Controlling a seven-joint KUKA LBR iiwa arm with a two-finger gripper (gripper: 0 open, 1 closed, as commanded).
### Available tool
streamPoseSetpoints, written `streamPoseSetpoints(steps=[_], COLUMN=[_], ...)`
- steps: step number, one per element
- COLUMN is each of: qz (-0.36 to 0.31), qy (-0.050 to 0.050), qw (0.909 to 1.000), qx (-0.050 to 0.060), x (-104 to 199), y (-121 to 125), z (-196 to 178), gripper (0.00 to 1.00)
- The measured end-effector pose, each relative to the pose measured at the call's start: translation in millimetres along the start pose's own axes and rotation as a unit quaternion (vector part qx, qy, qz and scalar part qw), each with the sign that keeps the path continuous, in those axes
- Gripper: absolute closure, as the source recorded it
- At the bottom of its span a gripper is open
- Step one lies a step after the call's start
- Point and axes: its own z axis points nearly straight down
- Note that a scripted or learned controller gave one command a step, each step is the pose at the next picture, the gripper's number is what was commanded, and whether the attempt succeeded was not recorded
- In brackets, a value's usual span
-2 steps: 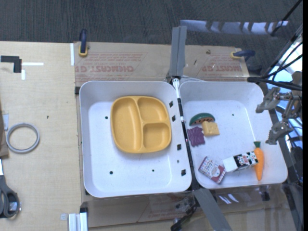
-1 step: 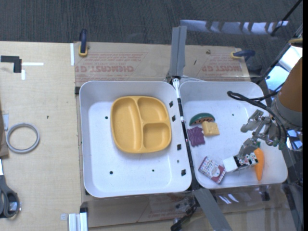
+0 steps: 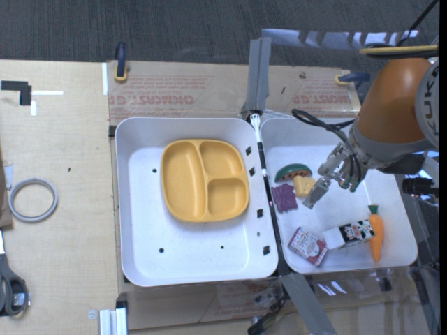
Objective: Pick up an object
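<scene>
My gripper [image 3: 323, 184] hangs over the right bin [image 3: 391, 257], its fingers spread and nothing between them. Just to its left lie a yellow cheese-like piece [image 3: 303, 185], a green and red watermelon slice [image 3: 293, 170] and a purple bunch of grapes [image 3: 284, 197]. Toward the bin's front sit a red and white packet [image 3: 306, 246], a small black and white milk carton [image 3: 354, 233] and an orange carrot [image 3: 376, 236]. The gripper's lower finger tip is close beside the yellow piece.
The left bin [image 3: 140, 257] holds a yellow divided plate [image 3: 204, 180]. A metal divider [image 3: 258, 75] runs between the bins at the back. On the bench to the left lie a grey tape ring [image 3: 31, 199] and scissors [image 3: 12, 293].
</scene>
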Motion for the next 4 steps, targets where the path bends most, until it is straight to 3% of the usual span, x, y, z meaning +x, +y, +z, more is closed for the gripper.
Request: streamPoseSetpoints(steps=[1,2,3,4], qz=[0.052,0.051,0.051,0.157], qy=[-0.001,-0.002,-0.002,0.0], qw=[0.9986,0.9987,0.9987,0.9876], qx=[0.0,0.0,0.0,0.0], x=[-33,-33,-33,-24], y=[22,22,22,-22], z=[76,67,67,8], gripper=[0.0,1.0,0.0,0.0])
